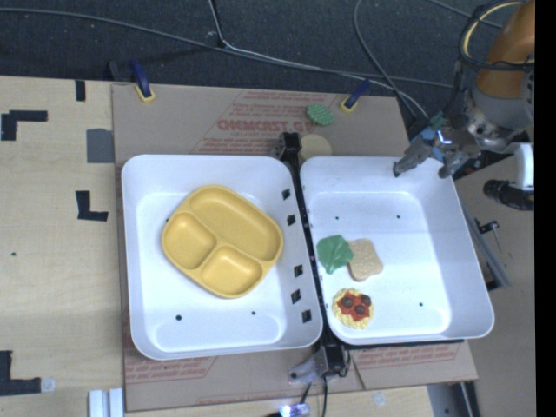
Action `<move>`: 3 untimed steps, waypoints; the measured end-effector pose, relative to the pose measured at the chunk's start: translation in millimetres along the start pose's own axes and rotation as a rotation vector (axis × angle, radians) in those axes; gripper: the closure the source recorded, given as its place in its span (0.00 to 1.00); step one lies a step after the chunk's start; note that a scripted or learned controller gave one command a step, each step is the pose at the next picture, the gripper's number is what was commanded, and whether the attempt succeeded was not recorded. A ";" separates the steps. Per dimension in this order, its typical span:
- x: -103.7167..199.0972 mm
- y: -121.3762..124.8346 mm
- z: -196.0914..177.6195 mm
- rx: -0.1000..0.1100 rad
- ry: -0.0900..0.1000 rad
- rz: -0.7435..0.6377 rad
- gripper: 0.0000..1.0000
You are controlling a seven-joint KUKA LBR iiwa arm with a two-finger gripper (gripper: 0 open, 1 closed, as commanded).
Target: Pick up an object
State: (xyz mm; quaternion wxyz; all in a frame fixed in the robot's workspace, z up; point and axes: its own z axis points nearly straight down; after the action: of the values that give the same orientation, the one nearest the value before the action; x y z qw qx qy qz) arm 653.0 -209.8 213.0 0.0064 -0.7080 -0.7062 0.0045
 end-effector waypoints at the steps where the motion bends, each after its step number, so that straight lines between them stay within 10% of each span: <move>1: 0.7 2.8 -9.9 -0.014 -0.003 -0.004 0.00; 3: -9.7 1.2 104.1 -0.009 -0.003 -0.004 0.00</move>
State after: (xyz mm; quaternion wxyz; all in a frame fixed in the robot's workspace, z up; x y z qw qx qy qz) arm 652.6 -219.3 108.8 0.0022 -0.7066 -0.7076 0.0023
